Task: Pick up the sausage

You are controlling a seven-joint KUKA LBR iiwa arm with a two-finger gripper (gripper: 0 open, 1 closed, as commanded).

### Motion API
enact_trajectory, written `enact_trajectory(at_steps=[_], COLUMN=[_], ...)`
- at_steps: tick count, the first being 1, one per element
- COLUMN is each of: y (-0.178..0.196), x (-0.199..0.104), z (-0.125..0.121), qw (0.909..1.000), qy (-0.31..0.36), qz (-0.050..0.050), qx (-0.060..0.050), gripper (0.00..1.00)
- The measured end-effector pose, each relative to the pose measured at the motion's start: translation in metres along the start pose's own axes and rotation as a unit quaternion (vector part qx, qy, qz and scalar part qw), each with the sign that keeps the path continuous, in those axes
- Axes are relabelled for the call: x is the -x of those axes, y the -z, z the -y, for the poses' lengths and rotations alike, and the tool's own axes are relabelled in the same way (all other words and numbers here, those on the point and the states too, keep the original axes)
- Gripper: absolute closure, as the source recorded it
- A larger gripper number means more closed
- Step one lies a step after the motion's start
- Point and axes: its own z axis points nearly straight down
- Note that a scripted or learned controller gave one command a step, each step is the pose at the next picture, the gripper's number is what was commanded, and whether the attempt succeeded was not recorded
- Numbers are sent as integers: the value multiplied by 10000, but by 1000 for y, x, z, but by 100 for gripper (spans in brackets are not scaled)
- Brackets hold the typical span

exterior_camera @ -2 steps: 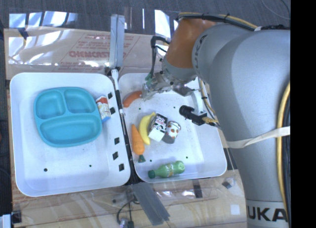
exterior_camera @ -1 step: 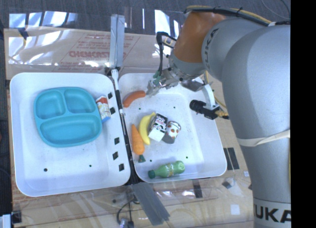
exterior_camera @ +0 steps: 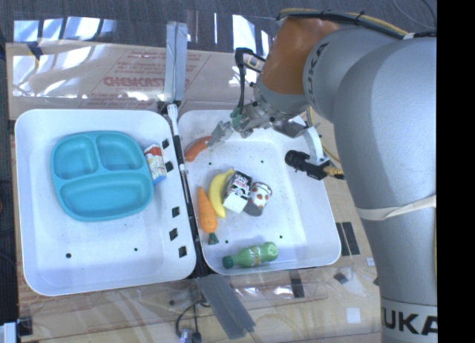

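**Closing in on the sausage, grasp not yet made**

The sausage (exterior_camera: 196,148) lies in the right bin (exterior_camera: 315,223), up in its far-left corner, close against the divider between the two bins. It is an orange-red curved piece lying flat on the white floor. The tool (exterior_camera: 221,132) hangs just beside it, to the right and a little above, with the grey arm reaching in over the bin's far edge. Whether its tips are spread or pressed together cannot be told at this size, and nothing shows between them, so the sausage looks ungrasped.

The step in hand reads as the approach. The next move likely calls for a short shift toward the corner, then a descent so the tips straddle the sausage across its narrow width. The bin wall and divider leave little room on the left, so one tip may strike the wall or push the sausage tighter into the corner.

Other items sit well apart: a banana (exterior_camera: 218,191), a carrot (exterior_camera: 206,211), a green bottle (exterior_camera: 251,255), and in the left bin (exterior_camera: 37,245) a blue tray (exterior_camera: 101,174).
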Motion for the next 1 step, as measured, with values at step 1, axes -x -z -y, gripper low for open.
enact_trajectory(at_steps=[1], y=[-42], x=[-10], z=[-4], qw=[9981], qy=[617], qz=[-12], qx=[-15], gripper=[0])
